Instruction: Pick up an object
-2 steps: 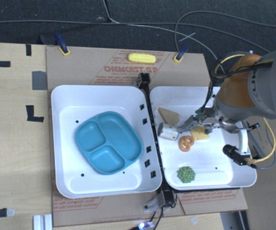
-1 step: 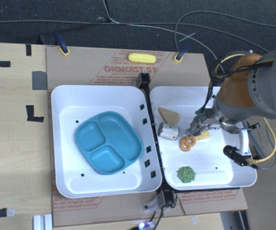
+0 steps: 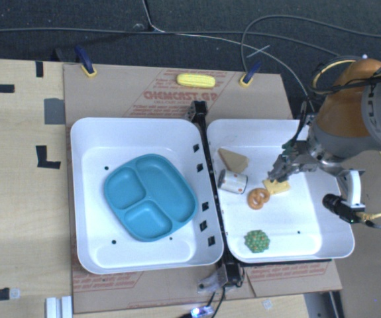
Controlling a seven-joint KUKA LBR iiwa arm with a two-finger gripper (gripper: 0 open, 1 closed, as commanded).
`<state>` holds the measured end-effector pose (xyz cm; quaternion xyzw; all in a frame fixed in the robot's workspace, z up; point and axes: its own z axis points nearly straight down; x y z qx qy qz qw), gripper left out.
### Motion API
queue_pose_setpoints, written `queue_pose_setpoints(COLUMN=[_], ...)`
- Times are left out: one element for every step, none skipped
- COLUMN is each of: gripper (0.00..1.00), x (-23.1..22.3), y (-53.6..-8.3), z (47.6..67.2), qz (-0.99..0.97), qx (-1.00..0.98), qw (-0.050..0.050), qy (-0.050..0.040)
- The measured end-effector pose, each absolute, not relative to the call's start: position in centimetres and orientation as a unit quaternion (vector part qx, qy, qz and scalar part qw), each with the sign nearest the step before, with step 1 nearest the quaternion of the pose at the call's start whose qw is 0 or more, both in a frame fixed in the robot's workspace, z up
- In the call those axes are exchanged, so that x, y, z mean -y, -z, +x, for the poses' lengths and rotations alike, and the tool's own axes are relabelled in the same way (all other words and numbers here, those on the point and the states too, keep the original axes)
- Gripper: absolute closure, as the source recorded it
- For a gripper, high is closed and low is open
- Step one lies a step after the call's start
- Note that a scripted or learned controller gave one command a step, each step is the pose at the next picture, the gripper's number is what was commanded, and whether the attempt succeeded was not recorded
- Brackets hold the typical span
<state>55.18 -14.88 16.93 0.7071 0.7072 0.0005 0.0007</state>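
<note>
The right bin [image 3: 309, 244] holds several small objects. A tan wedge [image 3: 234, 159] lies near its left wall, with a small silver and white cylinder [image 3: 232, 181] just below it. A brown pretzel [image 3: 258, 198] sits mid-bin, a yellow block [image 3: 278, 188] is right of it, and a green knobbly ball [image 3: 257, 241] rests near the front. My gripper [image 3: 279, 171] points down into the bin, directly above and touching or almost touching the yellow block's top edge. Nothing is visibly lifted.
A blue divided plate [image 3: 150, 196] lies in the left bin [image 3: 84, 244]. A yellow corn cob [image 3: 195, 80] lies on the cardboard behind the bins. The grey and orange arm [image 3: 349, 121] hangs over the right bin's right side, with cables looping behind it.
</note>
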Motion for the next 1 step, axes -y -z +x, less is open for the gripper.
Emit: queue_pose_setpoints(gripper=[1.00], x=[14.49], y=[-21.26], z=[55.09], qz=[0.706], qx=[-0.708], qw=[0.002], qy=[-0.0009])
